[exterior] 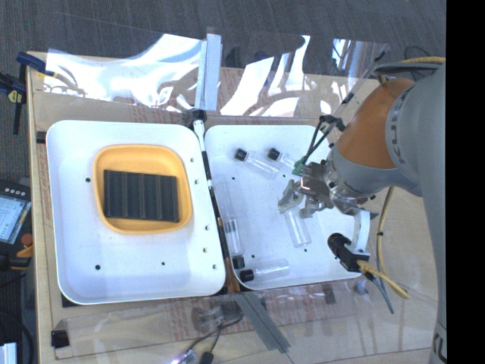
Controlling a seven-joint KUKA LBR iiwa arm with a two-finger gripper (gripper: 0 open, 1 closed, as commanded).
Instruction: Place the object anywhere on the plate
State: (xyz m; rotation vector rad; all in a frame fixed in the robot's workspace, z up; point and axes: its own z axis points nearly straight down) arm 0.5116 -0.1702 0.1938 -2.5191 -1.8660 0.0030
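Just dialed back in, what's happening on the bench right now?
The arm is reaching into the right bin, with its gripper low over a clear tube near the bin's middle. More clear tubes with black caps lie there: one near the top, one by the left wall, one at the bottom. The yellow plate sits in the left bin, with no tube on it yet.

Left bin (68, 203) lies open from above, with the yellow plate (114, 165) in its middle and bare white floor all around it. In the right bin (227, 146), clear tubes (261, 161) are scattered along the floor, and the arm (394, 127) overhangs its right half.
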